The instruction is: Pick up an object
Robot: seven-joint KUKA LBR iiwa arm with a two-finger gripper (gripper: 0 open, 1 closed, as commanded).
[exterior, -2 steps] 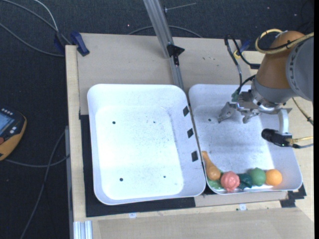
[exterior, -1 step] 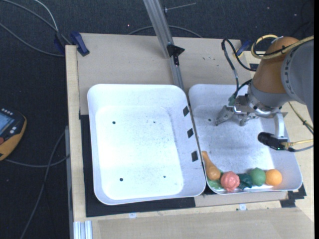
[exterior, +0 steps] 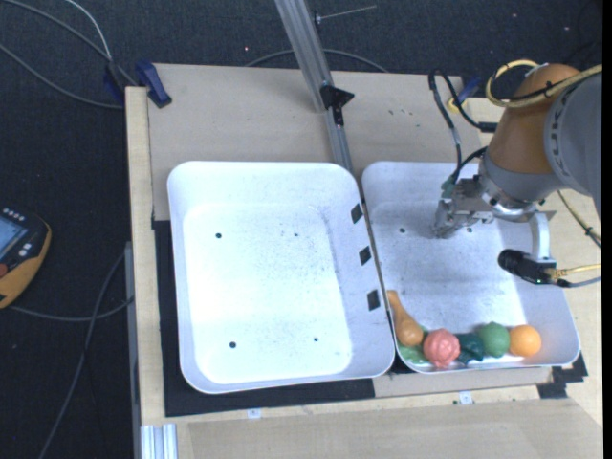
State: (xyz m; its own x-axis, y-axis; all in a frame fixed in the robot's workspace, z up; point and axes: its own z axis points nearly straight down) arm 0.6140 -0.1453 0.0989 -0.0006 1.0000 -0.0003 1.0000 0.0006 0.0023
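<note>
Gripper (exterior: pixel 449 220) sits over right bin (exterior: pixel 459 275) nr its far edge; finger state can't be told. Toys along near edge: orange carrot (exterior: pixel 405 325), pink ball (exterior: pixel 441 346), green piece (exterior: pixel 493 338), orange ball (exterior: pixel 525 339).

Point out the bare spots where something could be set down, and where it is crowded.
The left bin has a bare floor wall to wall. In the right bin, the middle floor between the gripper and the toys is bare. Crowded: its near edge, where carrot, pink ball, green toy and orange ball sit.

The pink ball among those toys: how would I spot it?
Look in the right-hand bin, along its near edge, where the toys sit in a row. The pink ball lies between the orange carrot-shaped toy and the green ball, the row's only pink piece.
</note>
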